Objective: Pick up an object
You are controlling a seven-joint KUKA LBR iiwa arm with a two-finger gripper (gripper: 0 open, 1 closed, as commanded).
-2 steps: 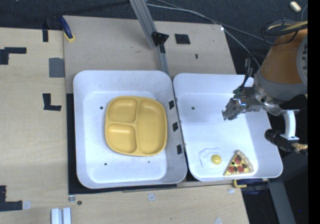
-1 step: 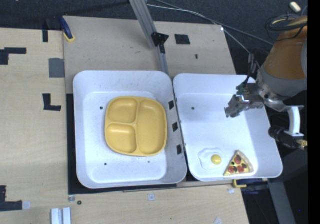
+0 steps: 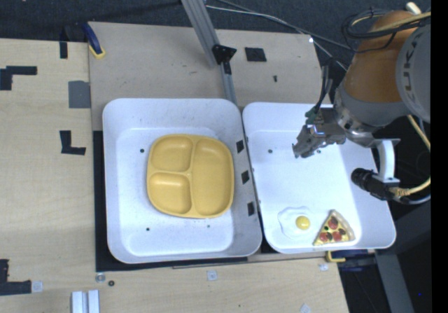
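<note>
A toy fried egg [image 3: 295, 221] lies at the front of the right bin [image 3: 280, 122], and a toy pizza slice [image 3: 334, 228] sits just to its right. My gripper [image 3: 306, 147] hangs over the middle of the right bin, behind both toys and apart from them. Nothing shows between its fingers. The orange-banded arm reaches in from the right above it.
The left bin [image 3: 126, 129] holds a yellow divided plate [image 3: 190, 175]. A grey metal pole [image 3: 203, 17] slants down to the gap between the bins. Cables run along the bench's back edge, and a black fitting [image 3: 371, 182] juts out beside the right bin.
</note>
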